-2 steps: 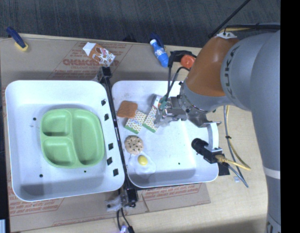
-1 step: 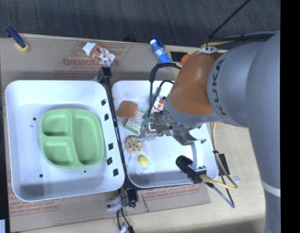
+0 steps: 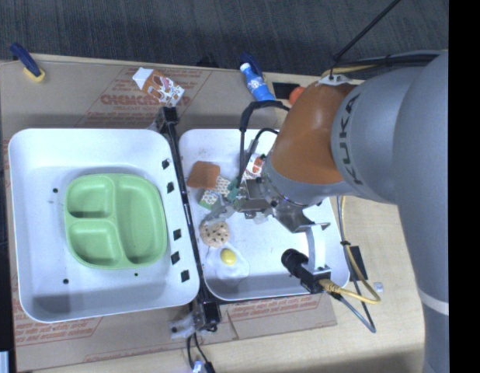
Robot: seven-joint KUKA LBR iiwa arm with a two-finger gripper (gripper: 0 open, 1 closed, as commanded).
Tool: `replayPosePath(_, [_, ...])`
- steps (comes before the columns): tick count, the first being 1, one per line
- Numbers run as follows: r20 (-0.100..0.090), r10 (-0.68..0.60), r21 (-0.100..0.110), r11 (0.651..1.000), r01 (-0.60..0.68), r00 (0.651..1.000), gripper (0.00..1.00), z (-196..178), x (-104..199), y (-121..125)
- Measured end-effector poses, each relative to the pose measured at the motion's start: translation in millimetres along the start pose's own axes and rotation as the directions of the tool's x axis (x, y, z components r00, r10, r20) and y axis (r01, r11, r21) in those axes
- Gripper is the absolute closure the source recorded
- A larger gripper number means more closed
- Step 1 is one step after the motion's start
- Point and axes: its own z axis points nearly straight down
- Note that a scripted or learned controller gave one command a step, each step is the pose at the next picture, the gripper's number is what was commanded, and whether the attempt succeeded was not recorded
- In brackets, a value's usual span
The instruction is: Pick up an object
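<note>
The right bin (image 3: pixel 333 274) holds the likely candidates, all gathered along its left wall: one brown bread-like piece (image 3: pixel 203 174) furthest from the camera, one small patterned green-and-white item (image 3: pixel 212 198) just below it, one round cookie (image 3: pixel 214 232) with dark chips below that, and one fried egg (image 3: pixel 229 260) nearest the bin's front wall. All four look like small toy food, so I judge them light and fairly stiff, with little risk of breaking; the flat cookie and egg lie low against the bin floor and would likely be slippery to pinch from above, so a hold across their edges seems needed. The brown piece looks thicker and blockier, which should give a better hold across its two shorter sides. The end effector (image 3: pixel 241 199) sits low in the right bin, just right of the patterned item and near the brown piece, but the wrist hides its tips and I cannot tell how wide it stands or whether anything is in it. The left bin (image 3: pixel 30 231) carries one green divided tray (image 3: pixel 116 221) with three compartments. Both bins rest on the table (image 3: pixel 387 239).
</note>
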Motion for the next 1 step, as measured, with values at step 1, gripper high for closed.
replayPosePath(1, [0.000, -0.002, 0.000, 1.000, 0.002, 1.000, 0.00, 22.2, 61.5, -16.6])
